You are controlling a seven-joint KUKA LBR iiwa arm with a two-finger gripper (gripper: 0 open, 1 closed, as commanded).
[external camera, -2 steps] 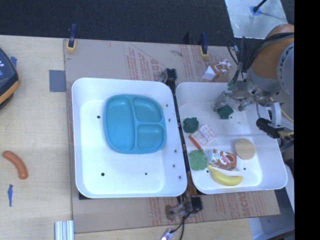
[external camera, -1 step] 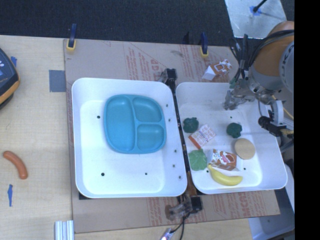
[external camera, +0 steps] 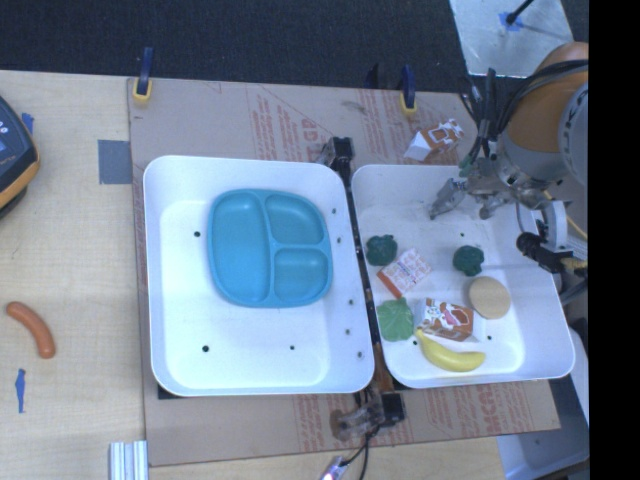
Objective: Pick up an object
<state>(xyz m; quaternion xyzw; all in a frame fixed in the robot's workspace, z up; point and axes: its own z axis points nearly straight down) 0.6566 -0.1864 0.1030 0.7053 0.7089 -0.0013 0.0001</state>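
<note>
In right bin: gripper at far end, spread, holding nothing; dark-green broccoli just below it, apart.

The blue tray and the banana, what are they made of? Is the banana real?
The blue tray looks like smooth moulded plastic, one even colour with rounded compartments. The banana is probably plastic toy food: its yellow is very even and slightly shiny, though the view can't settle that.

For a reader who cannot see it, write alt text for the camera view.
A grey robot arm's gripper hovers over the right bin, which holds a banana, broccoli pieces and snack packets. The left bin holds a blue divided plate.
</note>
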